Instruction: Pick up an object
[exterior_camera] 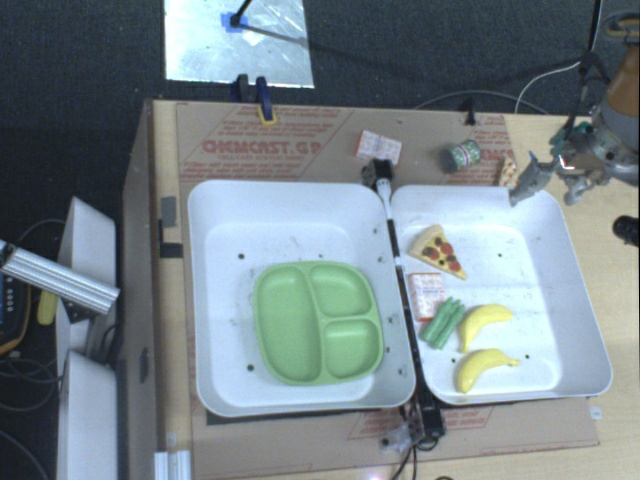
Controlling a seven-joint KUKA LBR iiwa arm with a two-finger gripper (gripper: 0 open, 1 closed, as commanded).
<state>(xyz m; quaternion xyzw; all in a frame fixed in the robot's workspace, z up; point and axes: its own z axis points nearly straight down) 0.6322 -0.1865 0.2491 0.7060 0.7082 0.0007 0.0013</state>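
Note:
The right bin (585, 313) holds a pizza slice (438, 250), a red-and-white packet (426, 293), a bunch of green beans (442, 323) and two yellow bananas (485, 323) (483, 366). In the left bin (215, 268) lies a green divided plate (318, 321). My gripper (551, 182) hangs over the far right corner of the right bin, well away from the toys. It is open, and nothing sits between its fingers (524, 184).
On the cardboard behind the bins sit a small green can (463, 154) and a paper card (379, 147). A blue clamp (262, 96) grips the bench's far edge. A foil sheet (238, 26) lies on the floor beyond. Cables run at the left.

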